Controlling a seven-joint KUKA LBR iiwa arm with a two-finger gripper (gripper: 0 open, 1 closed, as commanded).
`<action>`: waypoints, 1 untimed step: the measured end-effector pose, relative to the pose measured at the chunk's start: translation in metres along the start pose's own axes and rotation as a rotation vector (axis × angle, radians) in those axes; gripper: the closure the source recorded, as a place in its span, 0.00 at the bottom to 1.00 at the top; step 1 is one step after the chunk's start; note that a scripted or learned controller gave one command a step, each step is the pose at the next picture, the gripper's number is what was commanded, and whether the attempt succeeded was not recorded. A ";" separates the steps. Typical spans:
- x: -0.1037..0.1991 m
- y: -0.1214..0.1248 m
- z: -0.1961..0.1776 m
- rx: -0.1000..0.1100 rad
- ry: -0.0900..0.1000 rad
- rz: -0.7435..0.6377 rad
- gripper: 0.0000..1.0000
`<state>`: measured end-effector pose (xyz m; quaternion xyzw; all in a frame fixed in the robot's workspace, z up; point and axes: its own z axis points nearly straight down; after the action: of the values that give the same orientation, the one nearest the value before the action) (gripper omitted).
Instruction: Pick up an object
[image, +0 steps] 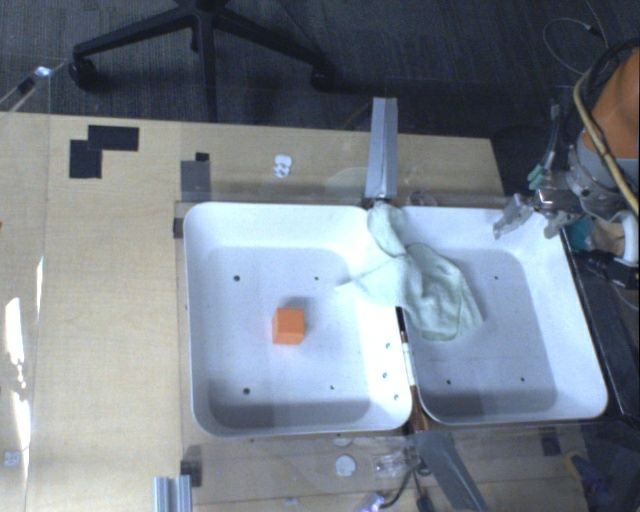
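Observation:
An orange cube (289, 326) sits in the middle of the left bin (220, 400). A pale grey-green cloth (432, 287) lies crumpled in the right bin (530, 390), with one end draped over the divider at the bins' back edge. My gripper (530, 222) hovers over the right bin's back right corner, well apart from the cloth and far from the cube. Its two fingers stand open with nothing between them.
A metal post (381, 150) rises behind the join of the two bins. Black tape marks (100, 148) lie on the wooden bench at the back left. A chair base (200, 40) stands on the floor beyond, and cables (600, 110) hang by the arm.

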<state>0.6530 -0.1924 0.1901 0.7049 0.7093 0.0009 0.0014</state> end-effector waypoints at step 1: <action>-0.006 0.017 0.103 0.007 0.009 0.058 0.00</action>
<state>0.6708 -0.1984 0.0867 0.7252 0.6886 0.0017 -0.0044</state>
